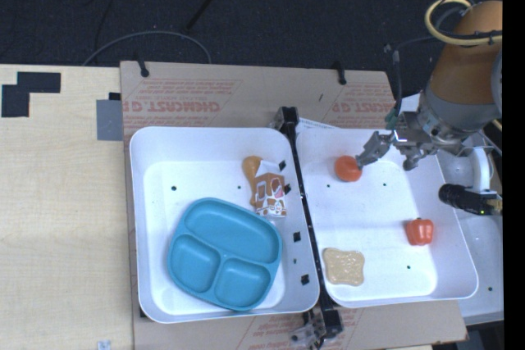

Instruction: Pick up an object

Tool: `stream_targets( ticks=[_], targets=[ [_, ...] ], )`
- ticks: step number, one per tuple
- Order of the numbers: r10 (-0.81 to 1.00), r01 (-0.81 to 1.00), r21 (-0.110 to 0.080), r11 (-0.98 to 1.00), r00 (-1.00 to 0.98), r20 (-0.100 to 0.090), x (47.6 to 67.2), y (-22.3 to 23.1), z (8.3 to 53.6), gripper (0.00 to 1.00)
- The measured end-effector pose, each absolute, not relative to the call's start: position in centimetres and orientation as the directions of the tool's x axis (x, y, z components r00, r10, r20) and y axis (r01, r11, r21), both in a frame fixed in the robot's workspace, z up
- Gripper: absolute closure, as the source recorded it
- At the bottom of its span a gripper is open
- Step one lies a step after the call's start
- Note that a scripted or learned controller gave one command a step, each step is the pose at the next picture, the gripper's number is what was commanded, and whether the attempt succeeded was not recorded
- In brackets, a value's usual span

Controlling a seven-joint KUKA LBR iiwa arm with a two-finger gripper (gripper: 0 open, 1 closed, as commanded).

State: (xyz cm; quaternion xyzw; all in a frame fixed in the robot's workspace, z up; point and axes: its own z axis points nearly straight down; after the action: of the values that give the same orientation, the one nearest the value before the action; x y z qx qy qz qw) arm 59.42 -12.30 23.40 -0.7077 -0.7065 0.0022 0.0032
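Just left of the tool (pixel 392 150) — a tomato (pixel 348 169).

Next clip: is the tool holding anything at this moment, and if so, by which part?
Nothing is held. The tool hangs open over the right bin, its nearer finger just beside the orange-red tomato, which lies on the bin floor, not between the fingers.

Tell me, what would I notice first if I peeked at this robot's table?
Probably the big blue plate with three sections, lying in the left bin. Next, two bright things in the right bin: a round orange-red ball near the top, with the gripper hovering just beside it, and a red pepper-like toy lower right. A pale toast-like piece lies at the bottom.
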Motion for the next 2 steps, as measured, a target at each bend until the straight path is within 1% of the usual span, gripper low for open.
stream_targets(
  ticks=[1,2],
  targets=[
    [1.000,1.000,-0.006,0.001,-0.001,0.001,60.2,-11.7,18.3,0.00],
    [1.000,1.000,-0.006,0.000,0.000,0.001,60.1,-11.8,14.0,0.00]
  ],
)
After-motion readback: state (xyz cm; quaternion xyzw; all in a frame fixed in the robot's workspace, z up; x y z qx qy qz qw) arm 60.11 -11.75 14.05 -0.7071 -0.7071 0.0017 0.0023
